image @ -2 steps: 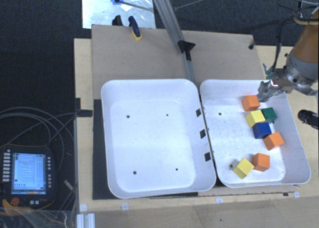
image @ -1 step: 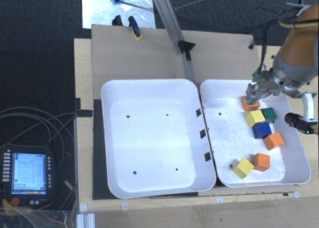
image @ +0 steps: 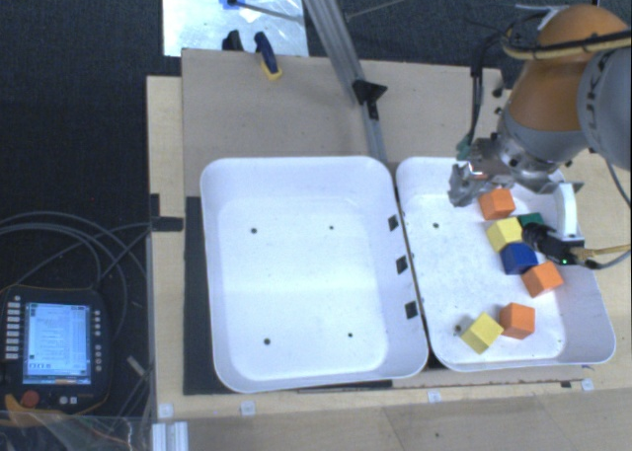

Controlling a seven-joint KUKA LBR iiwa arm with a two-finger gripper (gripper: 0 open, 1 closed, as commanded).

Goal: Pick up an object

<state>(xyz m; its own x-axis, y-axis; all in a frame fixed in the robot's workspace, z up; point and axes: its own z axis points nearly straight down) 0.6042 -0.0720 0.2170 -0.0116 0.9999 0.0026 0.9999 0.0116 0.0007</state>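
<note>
In the right bin (image: 583, 345), seen from the overhead cam, all the loose blocks sit bunched toward its far/right side: an orange block (image: 497, 203) up top, then a yellow block (image: 504, 233), a blue block (image: 517, 258) and a second orange block (image: 542, 278) running down in a rough diagonal chain, each touching or just beside the next; lower down, a second yellow block (image: 483, 332) and a third orange block (image: 516, 320) lie side by side near the front rim. A dark green piece (image: 530, 221) peeks out just right of the first yellow one, partly hidden. The left bin (image: 222, 192) holds no blocks, so any pick has to come from the right bin. The arm (image: 563, 64) reaches in from the right w/ its orange band over the bin's back corner, and the gripper (image: 466, 183) is low at the upper-left end of the chain, just beside the top orange block — prob. placed there because that block is the end of the row and has free space on its left, so it's easier to get at than the packed middle ones. Whether the pincer is released or clenched: can't tell, the wrist blocks it, and nothing is visibly held. A teach pendant (image: 54, 345) w/ cables sits off the bench at lower left, not part of the job.
</note>
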